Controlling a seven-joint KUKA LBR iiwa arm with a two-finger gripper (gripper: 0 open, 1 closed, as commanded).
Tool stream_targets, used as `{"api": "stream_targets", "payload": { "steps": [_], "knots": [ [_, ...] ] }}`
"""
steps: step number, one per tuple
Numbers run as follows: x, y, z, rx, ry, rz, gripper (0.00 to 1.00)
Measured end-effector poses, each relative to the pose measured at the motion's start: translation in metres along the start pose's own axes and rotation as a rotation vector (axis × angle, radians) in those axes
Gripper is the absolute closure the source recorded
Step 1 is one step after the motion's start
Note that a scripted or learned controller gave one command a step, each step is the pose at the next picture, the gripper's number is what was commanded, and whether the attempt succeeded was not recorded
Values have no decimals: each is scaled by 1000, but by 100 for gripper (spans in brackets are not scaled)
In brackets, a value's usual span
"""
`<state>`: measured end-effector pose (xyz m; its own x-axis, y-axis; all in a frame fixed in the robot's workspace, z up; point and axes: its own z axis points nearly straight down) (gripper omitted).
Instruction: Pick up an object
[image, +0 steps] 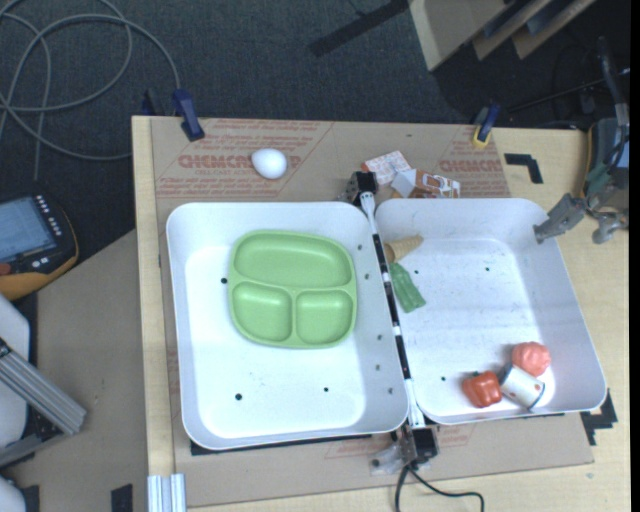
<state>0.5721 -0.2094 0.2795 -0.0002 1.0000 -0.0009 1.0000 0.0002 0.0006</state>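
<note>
The right bin (560, 300) holds a small cluster at its near right corner: an orange-red lump (531, 356), a red block (482, 390) and a white cup-like piece (522, 386) lying between them. Against the bin's left wall lie a green strip (407, 288) and a tan wedge (405, 247). My gripper (576, 228) hangs over the far right rim of this bin, well away from all of these. Its two fingers are spread apart with nothing between them.
The left bin (200, 380) carries a green divided plate (295, 288). On the cardboard behind the bins sit a white egg-shaped ball (268, 162) and some crumpled wrappers (400, 175). Blue clamps (186, 113) hold the board's far edge.
</note>
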Motion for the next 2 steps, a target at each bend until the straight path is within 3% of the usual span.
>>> {"api": "stream_targets", "payload": {
  "steps": [1, 2],
  "knots": [
    [19, 22, 36, 2, 2, -1, 0],
    [3, 95, 59, -1, -1, -1, 0]
  ]
}}
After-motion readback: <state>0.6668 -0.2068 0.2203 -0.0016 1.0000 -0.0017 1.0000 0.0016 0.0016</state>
